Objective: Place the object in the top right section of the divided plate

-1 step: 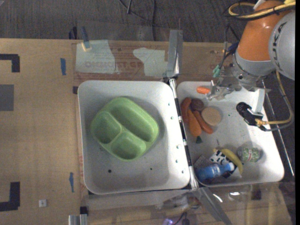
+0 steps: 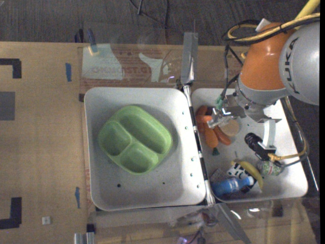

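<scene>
The green plate (image 2: pixel 103 136) lies turned askew in the middle of the left bin (image 2: pixel 152 189), well apart from the gripper. The arm (image 2: pixel 274 60) reaches over the right bin (image 2: pixel 290 179), and its gripper (image 2: pixel 219 118) hangs at that bin's upper left, right over an orange carrot (image 2: pixel 210 138) and a sausage (image 2: pixel 224 135) lying side by side. I cannot tell whether it is open or holds anything. Lower in the bin a banana (image 2: pixel 253 172) and a blue bottle (image 2: pixel 231 186) lie close together.
</scene>
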### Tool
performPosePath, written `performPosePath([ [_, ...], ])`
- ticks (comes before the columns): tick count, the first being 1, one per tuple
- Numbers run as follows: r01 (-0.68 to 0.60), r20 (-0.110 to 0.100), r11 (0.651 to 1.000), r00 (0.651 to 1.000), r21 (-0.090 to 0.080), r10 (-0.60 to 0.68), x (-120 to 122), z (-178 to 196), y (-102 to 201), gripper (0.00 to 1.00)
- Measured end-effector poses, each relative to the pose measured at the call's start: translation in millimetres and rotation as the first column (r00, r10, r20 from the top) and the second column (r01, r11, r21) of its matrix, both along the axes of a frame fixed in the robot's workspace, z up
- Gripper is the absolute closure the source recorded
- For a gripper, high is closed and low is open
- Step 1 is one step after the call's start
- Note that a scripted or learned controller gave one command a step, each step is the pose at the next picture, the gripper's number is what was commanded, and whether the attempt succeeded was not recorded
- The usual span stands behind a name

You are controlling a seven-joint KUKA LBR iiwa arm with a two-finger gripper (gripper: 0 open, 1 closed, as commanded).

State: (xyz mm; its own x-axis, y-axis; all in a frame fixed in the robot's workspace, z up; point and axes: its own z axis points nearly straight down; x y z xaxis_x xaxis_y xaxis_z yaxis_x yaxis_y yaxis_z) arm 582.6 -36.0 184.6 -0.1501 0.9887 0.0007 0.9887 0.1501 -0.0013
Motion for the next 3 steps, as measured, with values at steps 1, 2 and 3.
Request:
performPosePath([
  [1,0.032,-0.001,1.0,1.0,0.0,-0.032,-15,0,83,1.0],
  [2,0.036,-0.002,0.999,0.999,0.0,-0.036,-48,12,172,1.0],
  [3,0.14,0.001,0.99,0.99,0.0,-0.14,-49,13,175,1.0],
])
